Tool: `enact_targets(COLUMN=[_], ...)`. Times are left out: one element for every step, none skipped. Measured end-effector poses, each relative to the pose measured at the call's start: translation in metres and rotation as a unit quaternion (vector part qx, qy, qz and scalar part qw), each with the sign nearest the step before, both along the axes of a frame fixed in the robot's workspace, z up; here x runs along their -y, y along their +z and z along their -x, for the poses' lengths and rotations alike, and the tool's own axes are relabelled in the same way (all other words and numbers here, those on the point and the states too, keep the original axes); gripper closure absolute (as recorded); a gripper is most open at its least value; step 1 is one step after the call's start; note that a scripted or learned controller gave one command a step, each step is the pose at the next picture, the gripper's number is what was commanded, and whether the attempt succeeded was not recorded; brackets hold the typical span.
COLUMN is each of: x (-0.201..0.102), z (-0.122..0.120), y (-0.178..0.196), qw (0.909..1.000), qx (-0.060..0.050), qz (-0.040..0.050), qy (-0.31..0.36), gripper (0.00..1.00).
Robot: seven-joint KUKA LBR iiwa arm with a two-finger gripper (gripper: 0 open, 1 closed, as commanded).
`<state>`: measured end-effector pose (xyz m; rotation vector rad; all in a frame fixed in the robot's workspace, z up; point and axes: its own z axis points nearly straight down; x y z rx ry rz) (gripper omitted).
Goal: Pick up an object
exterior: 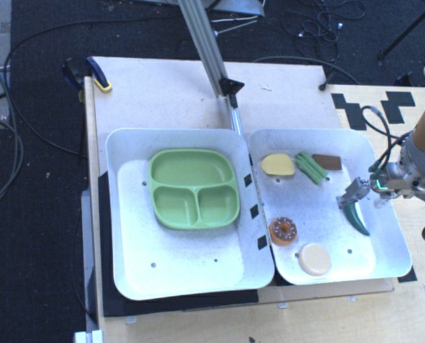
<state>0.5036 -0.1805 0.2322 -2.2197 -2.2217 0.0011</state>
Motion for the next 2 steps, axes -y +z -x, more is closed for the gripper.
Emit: enact_targets(x=[0.000,-0.001], z=[0.000,0.004], y=[0.000,-0.064], qw=[1.0000,1.0000], qx=[0.000,-0.003], qz=[0.0001,-0.0009], qy=[0.000,-0.001], gripper=[0.00,0.00])
